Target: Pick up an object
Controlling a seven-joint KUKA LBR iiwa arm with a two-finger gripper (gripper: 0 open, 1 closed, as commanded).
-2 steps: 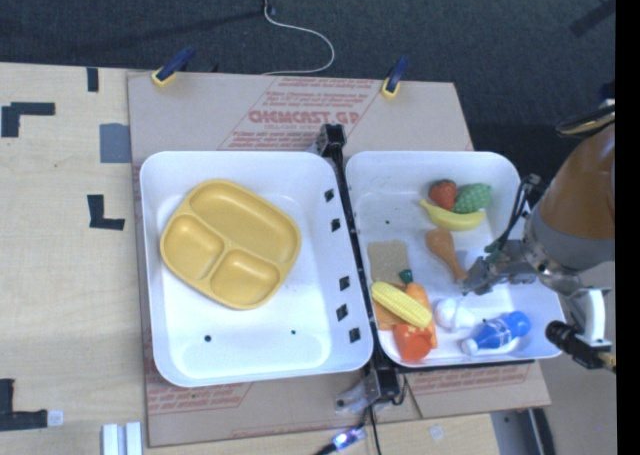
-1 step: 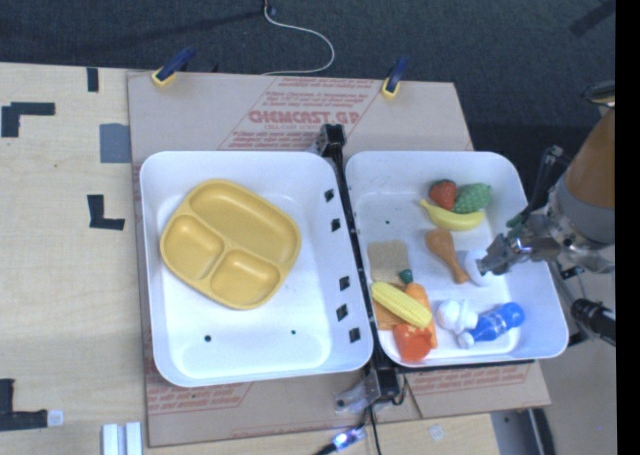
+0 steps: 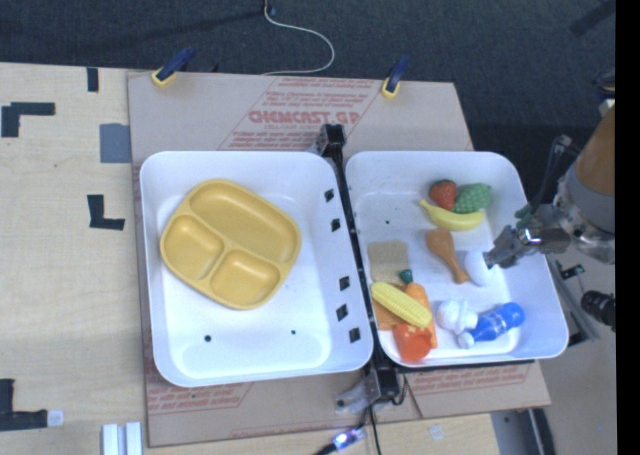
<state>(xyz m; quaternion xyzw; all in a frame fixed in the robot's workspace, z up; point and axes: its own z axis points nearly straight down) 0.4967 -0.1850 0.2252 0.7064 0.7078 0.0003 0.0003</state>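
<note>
The gripper (image 3: pixel 503 251) hovers at the right bin's (image 3: pixel 400 171) three o'clock edge; whether anything is gripped cannot be told; drumstick (image 3: pixel 447 253) lies at its nine o'clock.

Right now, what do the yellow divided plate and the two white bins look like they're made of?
The yellow plate looks like moulded plastic: one even colour, three soft-edged compartments, a dull sheen. The left bin and right bin look like thin, smooth plastic with rounded rims, though coated metal can't be ruled out.
</note>
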